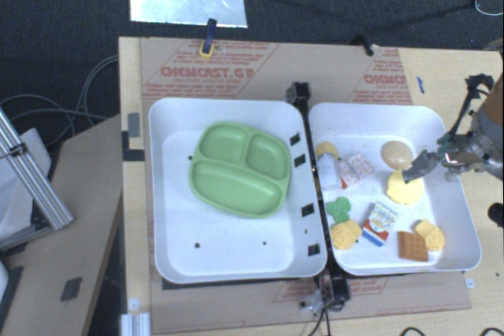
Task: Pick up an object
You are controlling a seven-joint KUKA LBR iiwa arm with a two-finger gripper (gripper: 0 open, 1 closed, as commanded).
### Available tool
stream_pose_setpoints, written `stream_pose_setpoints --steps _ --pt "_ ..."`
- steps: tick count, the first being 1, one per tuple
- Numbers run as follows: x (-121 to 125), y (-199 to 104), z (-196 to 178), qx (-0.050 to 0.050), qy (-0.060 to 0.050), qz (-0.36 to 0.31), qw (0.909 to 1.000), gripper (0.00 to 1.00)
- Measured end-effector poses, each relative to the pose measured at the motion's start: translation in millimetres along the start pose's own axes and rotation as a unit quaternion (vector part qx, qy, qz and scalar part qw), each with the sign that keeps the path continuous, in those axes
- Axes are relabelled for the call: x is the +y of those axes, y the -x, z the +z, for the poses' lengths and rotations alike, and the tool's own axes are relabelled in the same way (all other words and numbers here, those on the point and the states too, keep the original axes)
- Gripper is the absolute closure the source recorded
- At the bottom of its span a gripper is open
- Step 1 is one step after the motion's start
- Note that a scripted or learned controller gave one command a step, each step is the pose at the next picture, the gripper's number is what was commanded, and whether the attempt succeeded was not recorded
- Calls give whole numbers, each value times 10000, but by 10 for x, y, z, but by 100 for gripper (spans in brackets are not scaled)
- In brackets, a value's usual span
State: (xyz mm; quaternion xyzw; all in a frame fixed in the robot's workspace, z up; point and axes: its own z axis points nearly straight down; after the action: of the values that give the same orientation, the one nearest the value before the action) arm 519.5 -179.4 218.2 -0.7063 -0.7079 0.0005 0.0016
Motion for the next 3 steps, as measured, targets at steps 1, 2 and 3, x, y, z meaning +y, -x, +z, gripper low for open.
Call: stream_pose_setpoints --steps 1,2,3 --pt "9 -106 501 -1 1 5 10000 0" --pt "19 -212 1040 0 3 8 10000 0" --pt "22 -217 1354 -3 7 7 10000 0"
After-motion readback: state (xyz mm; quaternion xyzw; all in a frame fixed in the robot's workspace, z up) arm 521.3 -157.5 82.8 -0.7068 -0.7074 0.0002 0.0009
